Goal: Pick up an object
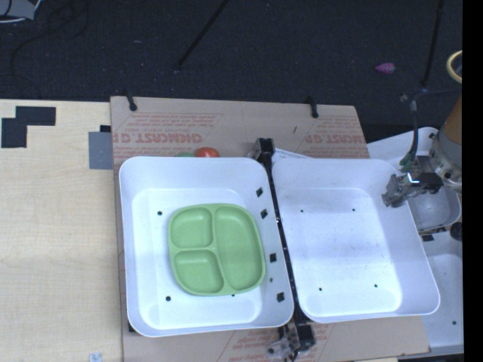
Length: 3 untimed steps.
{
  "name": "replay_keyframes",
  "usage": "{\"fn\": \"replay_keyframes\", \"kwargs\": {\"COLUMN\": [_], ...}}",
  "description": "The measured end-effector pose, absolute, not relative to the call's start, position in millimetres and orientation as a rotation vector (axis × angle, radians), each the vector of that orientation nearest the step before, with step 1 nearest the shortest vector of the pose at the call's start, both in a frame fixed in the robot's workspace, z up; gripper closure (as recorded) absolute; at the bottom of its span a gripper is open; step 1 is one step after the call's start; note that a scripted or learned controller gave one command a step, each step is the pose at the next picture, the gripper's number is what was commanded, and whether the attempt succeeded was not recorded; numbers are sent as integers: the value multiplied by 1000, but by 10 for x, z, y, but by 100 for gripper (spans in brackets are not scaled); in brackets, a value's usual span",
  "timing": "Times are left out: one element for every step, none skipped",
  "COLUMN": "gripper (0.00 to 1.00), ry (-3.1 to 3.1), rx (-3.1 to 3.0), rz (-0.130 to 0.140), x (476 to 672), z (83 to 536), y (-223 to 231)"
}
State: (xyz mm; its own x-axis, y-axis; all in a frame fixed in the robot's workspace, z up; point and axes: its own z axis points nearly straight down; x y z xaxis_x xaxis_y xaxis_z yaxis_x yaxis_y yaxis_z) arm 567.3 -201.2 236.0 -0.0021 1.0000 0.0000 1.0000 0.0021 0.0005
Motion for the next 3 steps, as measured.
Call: {"fn": "replay_keyframes", "kwargs": {"gripper": [100, 100, 100], "ry": [2230, 2229, 2229], "rx": [2219, 2221, 2219], "rz": [1, -3, 0], "x": [5674, 5628, 5624], "z": [2447, 2348, 2426], "y": [-1479, -902, -373]}}
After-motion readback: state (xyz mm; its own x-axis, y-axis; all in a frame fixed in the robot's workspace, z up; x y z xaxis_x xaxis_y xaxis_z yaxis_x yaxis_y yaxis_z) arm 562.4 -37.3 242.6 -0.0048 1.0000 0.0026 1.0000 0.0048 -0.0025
